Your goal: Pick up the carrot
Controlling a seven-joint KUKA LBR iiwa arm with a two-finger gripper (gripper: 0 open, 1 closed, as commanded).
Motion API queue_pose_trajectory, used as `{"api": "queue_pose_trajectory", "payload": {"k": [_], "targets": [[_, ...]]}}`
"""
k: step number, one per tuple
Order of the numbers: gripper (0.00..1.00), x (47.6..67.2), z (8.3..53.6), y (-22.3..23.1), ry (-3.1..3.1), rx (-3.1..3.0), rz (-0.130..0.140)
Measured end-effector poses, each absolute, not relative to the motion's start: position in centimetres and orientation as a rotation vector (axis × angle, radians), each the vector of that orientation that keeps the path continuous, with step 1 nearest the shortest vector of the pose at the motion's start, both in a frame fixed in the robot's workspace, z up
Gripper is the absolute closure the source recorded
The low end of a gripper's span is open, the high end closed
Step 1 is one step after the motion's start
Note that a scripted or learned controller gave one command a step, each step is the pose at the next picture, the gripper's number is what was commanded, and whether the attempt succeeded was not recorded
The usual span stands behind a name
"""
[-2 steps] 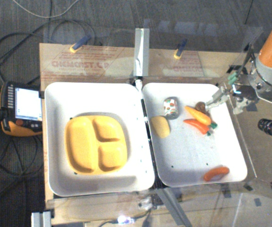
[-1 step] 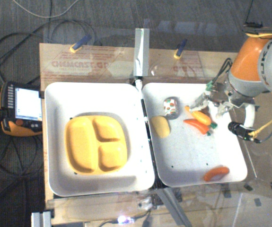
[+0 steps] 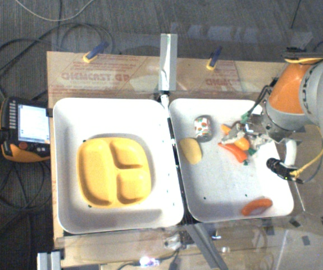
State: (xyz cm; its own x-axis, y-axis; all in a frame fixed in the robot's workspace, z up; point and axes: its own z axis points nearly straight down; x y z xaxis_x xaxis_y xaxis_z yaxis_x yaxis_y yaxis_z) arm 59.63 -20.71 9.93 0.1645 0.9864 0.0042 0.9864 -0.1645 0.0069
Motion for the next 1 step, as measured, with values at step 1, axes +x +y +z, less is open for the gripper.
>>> {"api": "queue_pose_trajectory", "payload": {"k": [1], "targets": [[1.00,59.67,10.83,-20.61,2.031,2.396,0.015]]}}
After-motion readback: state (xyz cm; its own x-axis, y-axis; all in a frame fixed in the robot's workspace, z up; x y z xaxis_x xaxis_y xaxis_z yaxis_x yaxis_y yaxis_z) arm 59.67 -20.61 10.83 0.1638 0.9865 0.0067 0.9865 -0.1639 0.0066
